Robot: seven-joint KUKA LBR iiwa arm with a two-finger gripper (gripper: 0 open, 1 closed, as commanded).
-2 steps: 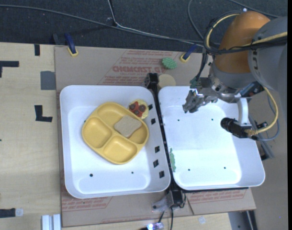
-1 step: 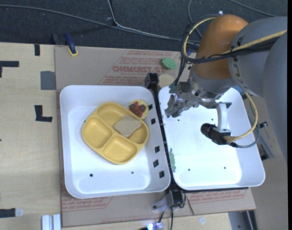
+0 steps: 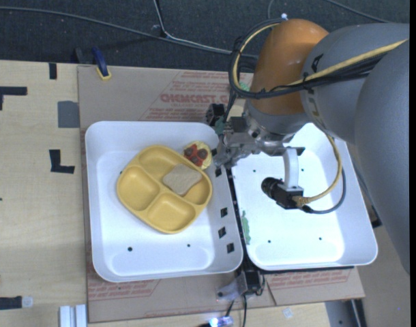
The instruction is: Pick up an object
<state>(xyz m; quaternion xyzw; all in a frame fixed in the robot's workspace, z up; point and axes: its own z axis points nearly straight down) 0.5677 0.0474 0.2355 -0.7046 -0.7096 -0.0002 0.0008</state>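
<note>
A yellow divided plate (image 3: 160,189) lies tilted in the left bin (image 3: 112,251). A tan square piece (image 3: 181,179) rests in one of its compartments. A small red and dark object (image 3: 197,154) sits at the plate's upper right corner, close to the bin's right wall. My gripper (image 3: 223,150) hangs over the divide between the two bins, just right of the red object. The wrist and its fittings hide what lies beneath it.
The right bin (image 3: 310,251) holds a small green scrap (image 3: 245,221) by its left wall. The arm's black cable fitting (image 3: 279,193) hangs over that bin. Brown cardboard (image 3: 153,94) lies under both bins.
</note>
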